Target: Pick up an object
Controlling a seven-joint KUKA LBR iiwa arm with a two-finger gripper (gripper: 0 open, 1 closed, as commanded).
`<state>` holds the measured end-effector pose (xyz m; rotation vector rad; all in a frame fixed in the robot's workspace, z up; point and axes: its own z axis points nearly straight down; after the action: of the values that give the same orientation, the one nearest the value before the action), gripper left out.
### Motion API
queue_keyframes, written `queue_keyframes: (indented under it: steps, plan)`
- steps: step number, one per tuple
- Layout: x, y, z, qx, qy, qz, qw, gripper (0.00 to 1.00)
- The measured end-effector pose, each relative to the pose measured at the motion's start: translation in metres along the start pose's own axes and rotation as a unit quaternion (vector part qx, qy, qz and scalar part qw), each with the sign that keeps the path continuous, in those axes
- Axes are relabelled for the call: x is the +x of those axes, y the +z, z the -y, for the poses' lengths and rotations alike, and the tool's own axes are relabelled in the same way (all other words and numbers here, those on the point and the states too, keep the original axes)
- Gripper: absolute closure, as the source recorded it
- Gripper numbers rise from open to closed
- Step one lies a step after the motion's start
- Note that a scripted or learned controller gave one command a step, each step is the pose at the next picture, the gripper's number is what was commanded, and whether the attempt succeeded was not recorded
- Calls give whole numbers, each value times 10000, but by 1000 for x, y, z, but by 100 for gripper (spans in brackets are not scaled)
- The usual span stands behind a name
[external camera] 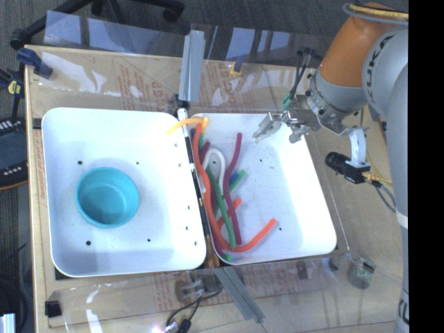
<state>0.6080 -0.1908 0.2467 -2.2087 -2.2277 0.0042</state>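
A: Taking the right-hand shallow white plastic bin [309, 214] as the landmark, what sits nearest the camera?

B: Along its near edge, a long orange rubbery strand [251, 240] curves across the floor. Just behind it, against the bin's left wall, lies a tangle of flexible strands [220, 186]: red, green, purple, and a white loop [215, 164].

A: And beyond the tangle?

B: A yellow-orange strand [189, 123] drapes over the bin's far left corner, reaching the neighbouring white bin [62, 248]. That bin touches the landmark's left side and holds a round turquoise plastic bowl [107, 196].

A: Where is the arm?

B: The grey arm with its orange band [350, 50] hangs over the landmark's far right corner. Its metal two-finger gripper [281, 125] sits above the far rim, fingers spread apart with nothing between them, well clear of the strands.
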Motion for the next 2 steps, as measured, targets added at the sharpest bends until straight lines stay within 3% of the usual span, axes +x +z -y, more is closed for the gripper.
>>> queue_keyframes:
  steps: [1, 2]
  plan:
    - [18, 129, -4, 7, -115, 4, 9999, 0]
    - [35, 153, 24, -40, -1081, 21, 9941, 0]
